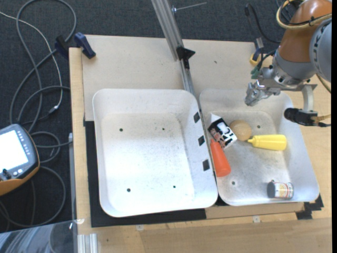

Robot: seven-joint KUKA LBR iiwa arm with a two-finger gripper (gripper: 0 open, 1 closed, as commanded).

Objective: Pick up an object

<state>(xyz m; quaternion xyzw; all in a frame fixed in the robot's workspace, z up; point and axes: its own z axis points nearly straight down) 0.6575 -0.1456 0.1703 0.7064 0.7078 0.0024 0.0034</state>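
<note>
Objects sat in the right bin (300, 157) while your gripper (254, 96) hung over its far edge.

You had a yellow bottle (269, 142) lying beside a tan round piece (242, 130), a black-and-white carton (221, 132) and an orange cylinder (220, 158) against the left wall, and a small jar (280, 190) at the near right. Whether the fingers were apart or closed, you could not tell. Your left bin (142, 152) rested on the pale wooden bench (131, 62); dark carpet, cables and a pendant (16, 157) lay to the left.
</note>
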